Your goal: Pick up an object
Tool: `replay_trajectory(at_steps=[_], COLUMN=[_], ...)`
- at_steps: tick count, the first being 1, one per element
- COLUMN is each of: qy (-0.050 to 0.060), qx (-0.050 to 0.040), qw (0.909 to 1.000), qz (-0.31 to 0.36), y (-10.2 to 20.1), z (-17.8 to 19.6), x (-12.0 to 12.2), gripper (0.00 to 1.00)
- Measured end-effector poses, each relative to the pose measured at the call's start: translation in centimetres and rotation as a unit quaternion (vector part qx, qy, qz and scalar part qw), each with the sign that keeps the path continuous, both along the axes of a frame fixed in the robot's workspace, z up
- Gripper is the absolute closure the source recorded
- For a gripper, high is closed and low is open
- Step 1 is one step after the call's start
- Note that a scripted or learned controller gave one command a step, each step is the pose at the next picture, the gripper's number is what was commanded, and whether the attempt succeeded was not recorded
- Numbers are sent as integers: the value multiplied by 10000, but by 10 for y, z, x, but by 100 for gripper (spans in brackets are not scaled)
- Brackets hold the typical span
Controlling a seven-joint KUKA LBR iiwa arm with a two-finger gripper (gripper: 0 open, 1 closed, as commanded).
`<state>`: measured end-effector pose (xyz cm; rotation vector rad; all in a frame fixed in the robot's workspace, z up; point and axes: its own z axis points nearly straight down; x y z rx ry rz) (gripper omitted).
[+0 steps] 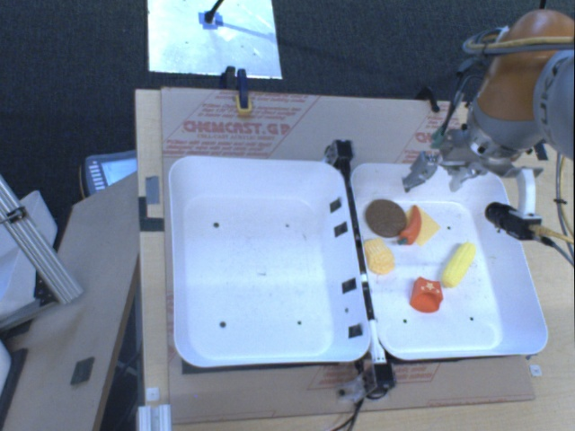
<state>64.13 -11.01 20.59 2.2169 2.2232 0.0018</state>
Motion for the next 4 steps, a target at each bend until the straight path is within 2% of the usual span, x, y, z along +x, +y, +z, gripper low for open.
replay_trajectory(at_steps=[1,2,3,4], qy=[-37,7,-36,-42], qx=[-20,9,6,11], qw=[10000,10000,10000,10000], qz=[-34,-10,50,27], y=[-52,-25,36,72], z=[96,108,110,190], x=[-40,-111,32,-63], gripper=[0,0,0,0])
